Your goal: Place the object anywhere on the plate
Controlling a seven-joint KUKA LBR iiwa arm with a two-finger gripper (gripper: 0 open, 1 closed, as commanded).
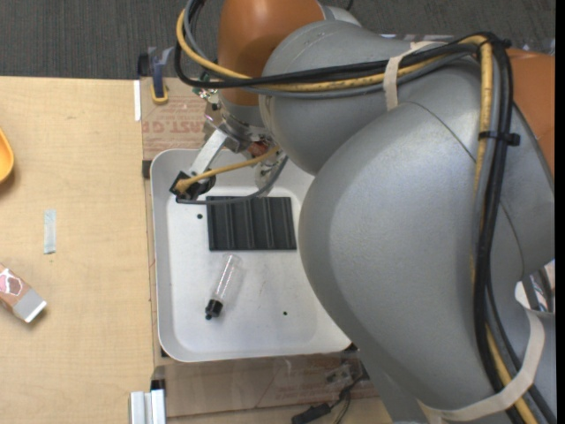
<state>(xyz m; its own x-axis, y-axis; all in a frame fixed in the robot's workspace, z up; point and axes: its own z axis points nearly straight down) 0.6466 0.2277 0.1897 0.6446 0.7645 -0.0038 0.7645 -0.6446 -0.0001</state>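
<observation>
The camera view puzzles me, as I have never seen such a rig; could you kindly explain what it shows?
One fixed camera looks down on a bench. The large grey shape with an orange band is a robot arm reaching in from the right. Its gripper hangs over the white bin's upper edge, largely hidden, so I cannot tell whether it holds anything. In the bin lie a black ribbed slab and a clear tube with a black cap. On the wooden bench lie a small grey strip and a brown-and-white block.
</observation>
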